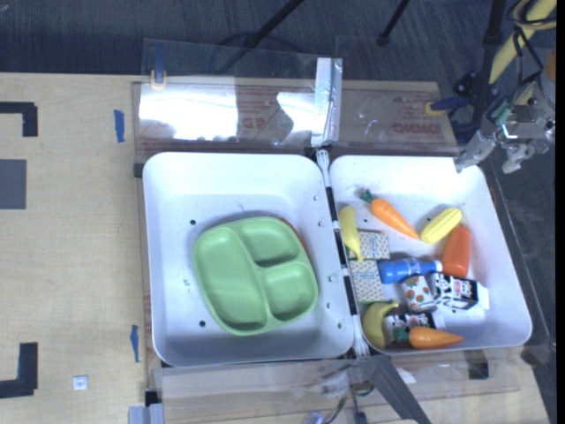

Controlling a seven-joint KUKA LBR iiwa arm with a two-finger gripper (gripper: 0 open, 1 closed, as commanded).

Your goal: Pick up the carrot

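A carrot [394, 218] with a green top lies slanted in the far part of the right bin [508, 263], between a yellow banana [350, 230] and a yellow oblong piece [440, 224]. A second carrot [433, 336] lies along the bin's near wall. My gripper [505, 140] hangs above the bin's far right corner, well away from both carrots, with nothing seen in it.
The right bin also holds an orange piece [456, 253], a blue-capped bottle [408, 270], a cow-print carton [448, 291], patterned packets [366, 256] and a yellow round item [377, 321]. A green divided plate [256, 274] lies in the left bin [168, 193].
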